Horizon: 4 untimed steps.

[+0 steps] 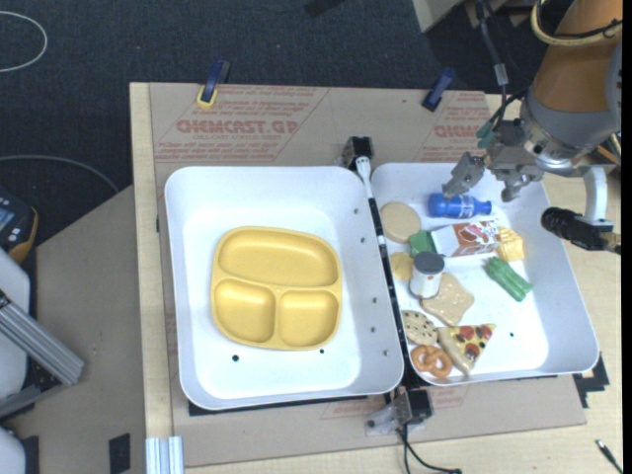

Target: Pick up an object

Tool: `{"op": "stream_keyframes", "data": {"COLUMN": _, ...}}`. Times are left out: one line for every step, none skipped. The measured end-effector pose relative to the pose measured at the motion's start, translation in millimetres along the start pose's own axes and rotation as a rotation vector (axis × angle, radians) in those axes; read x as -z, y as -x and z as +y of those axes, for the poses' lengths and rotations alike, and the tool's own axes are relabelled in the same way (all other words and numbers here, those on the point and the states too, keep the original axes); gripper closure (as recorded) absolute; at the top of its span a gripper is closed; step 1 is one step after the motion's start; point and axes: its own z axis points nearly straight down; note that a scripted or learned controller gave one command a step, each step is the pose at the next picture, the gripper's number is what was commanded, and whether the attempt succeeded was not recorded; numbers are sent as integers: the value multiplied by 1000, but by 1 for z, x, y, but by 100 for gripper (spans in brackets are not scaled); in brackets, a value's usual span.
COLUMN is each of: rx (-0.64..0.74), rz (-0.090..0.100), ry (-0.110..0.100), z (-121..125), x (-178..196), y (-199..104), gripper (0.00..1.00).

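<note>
My gripper (491, 181) hangs over the far part of the right bin (573, 314), its two fingers spread apart with nothing between them. Just below it lies a blue bottle (457, 205) on its side. Nearer the front lie a carton (474, 238), a green pickle-like piece (508, 277), a yellow block (510, 246), a small grey-lidded jar (427, 274), a round cracker (400, 220), a toast slice (446, 299), a pizza slice (469, 342), a pretzel (432, 361) and a cookie (418, 327).
The left bin (188, 265) holds a yellow divided tray (277, 286). A black connector (357, 151) sits at the far end of the seam between the bins. Blue clamps (210, 84) grip the bench's far edge. The grey arm with its orange band (578, 57) fills the upper right.
</note>
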Motion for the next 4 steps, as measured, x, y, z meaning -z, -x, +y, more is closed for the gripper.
{"op": "stream_keyframes", "data": {"rx": 2, "rz": -2, "ry": 15, "z": 2, "x": 9, "y": 0, "gripper": 0}}
{"op": "stream_keyframes", "data": {"rx": 2, "rz": -1, "ry": 10, "z": 4, "x": -34, "y": 1, "gripper": 0}}
{"op": "stream_keyframes", "data": {"rx": 3, "rz": 0, "ry": 10, "z": 1, "x": -80, "y": -7, "gripper": 0}}
{"op": "stream_keyframes", "data": {"rx": 2, "rz": -5, "ry": 21, "z": -3, "x": -121, "y": -6, "gripper": 0}}
